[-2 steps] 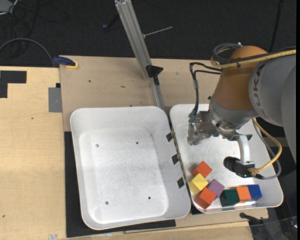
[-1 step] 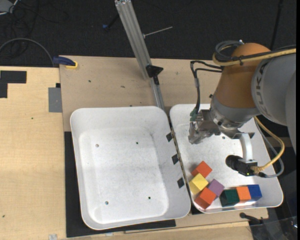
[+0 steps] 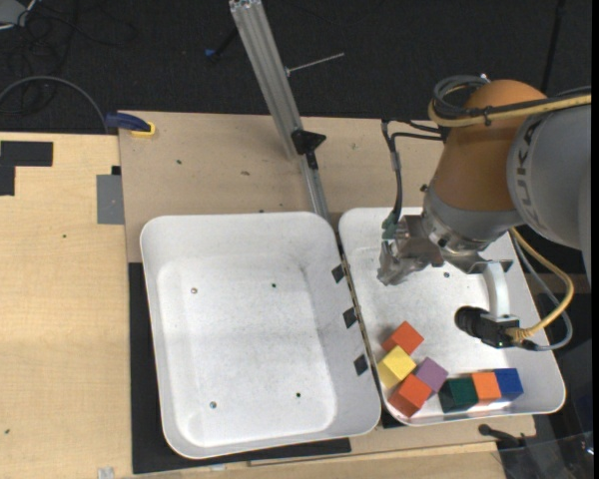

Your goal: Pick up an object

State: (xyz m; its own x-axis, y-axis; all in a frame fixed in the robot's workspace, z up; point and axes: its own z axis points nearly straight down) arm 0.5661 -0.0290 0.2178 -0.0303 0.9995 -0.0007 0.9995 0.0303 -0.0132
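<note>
Camera view: the hand (image 3: 391, 267) hangs over the upper part of the right bin (image 3: 549, 392), near its left wall. Whether it is open or closed cannot be told from this angle, and nothing is seen gripped. The candidate objects lie clustered in the bin's lower part: orange cube (image 3: 405, 337), yellow cube (image 3: 397, 365), purple cube (image 3: 431, 374), green cube (image 3: 458, 394), blue cube (image 3: 507, 382). Judged step: approach, before any grasp. The next move calls for travel toward the cluster, alignment over one cube, then descent.
</note>
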